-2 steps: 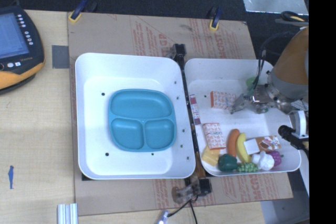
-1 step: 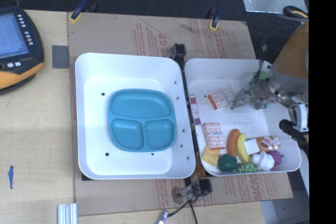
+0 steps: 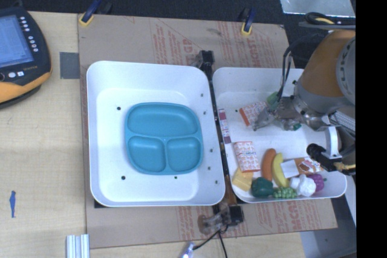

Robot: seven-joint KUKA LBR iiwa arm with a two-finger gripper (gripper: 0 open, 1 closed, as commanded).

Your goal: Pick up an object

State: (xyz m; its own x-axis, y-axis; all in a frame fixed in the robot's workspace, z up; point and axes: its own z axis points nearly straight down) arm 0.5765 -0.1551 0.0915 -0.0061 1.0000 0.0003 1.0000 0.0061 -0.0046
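Observation:
My gripper (image 3: 266, 117) hangs low over the upper middle of the right bin (image 3: 225, 83), reaching in from the right below the grey and orange arm (image 3: 326, 78). Its tip is beside an orange and white packet (image 3: 250, 112); whether they touch is unclear. Nearer the front of that bin lie a red and white square packet (image 3: 245, 155), a sausage (image 3: 268, 161), a banana (image 3: 279, 170), a yellow cheese wedge (image 3: 242, 180), a dark green vegetable (image 3: 262, 187), a green pea pod (image 3: 284, 193) and a white and purple piece (image 3: 309, 185).
The left bin (image 3: 100, 130) holds a blue divided plate (image 3: 163, 136). A tablet-like pendant (image 3: 18, 51) lies at the far left of the bench. Clamps (image 3: 247, 20) hold the cardboard sheet at the back. A small orange packet (image 3: 308, 164) sits by the right bin's right wall.

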